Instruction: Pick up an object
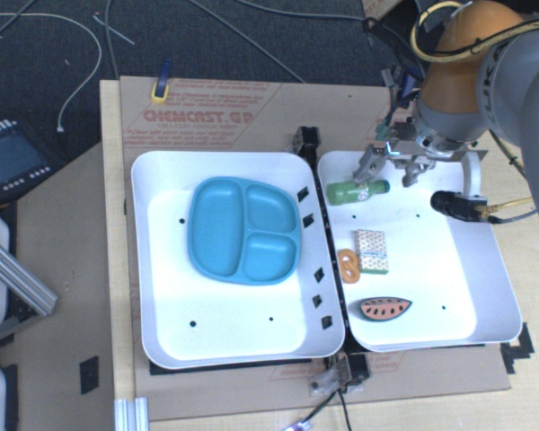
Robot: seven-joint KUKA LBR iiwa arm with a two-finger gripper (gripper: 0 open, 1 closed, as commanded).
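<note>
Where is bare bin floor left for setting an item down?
Free: in the left bin, the strip between blue plate and near rim; in the right bin, the floor right of the patterned packet and watermelon slice. Crowded: that bin's left side, with green cylinder, orange ring and gripper.

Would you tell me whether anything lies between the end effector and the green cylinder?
Nothing visible does. The end effector hangs right beside the green cylinder's right end; the packet lies apart, lower in the view.

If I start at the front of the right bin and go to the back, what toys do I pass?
watermelon slice → small patterned packet → green cylinder
</note>
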